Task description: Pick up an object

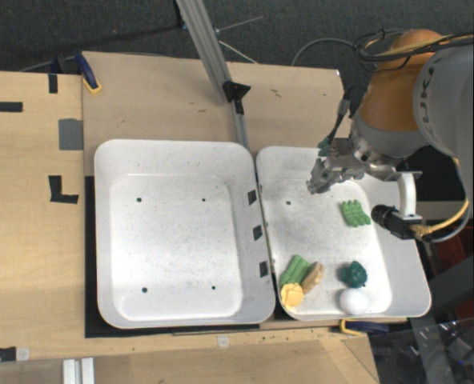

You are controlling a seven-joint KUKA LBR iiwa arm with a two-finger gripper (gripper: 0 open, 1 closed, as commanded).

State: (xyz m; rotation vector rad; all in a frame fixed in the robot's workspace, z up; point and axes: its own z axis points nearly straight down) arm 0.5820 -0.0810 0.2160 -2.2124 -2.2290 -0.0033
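Over the far end of the right bin (397, 238), a grey robot arm (429, 94) with an orange band reaches in from the right, its gripper (323, 178) hanging above the bin's speckled floor near the far-left corner. Whether the fingers are apart or together cannot be told from this slanted view, where the tool shows only as a dark, blurred cluster; nothing is seen between them. Just beside the gripper, toward the bin's right edge, lies a small green ridged block (354, 213). Along the near edge sit the other pieces: a green and yellow corn-like toy (298, 278) by the near-left corner, a tan piece (314, 274) touching it, a dark green round toy (352, 274) further right, and a white ball (353, 300) just beside that, close to the near rim. A second white bin (109, 214) sits beside it on the left, the two rims meeting in the middle of the wooden bench (29, 214). A metal pole (209, 42) slants across the far side of the bench.
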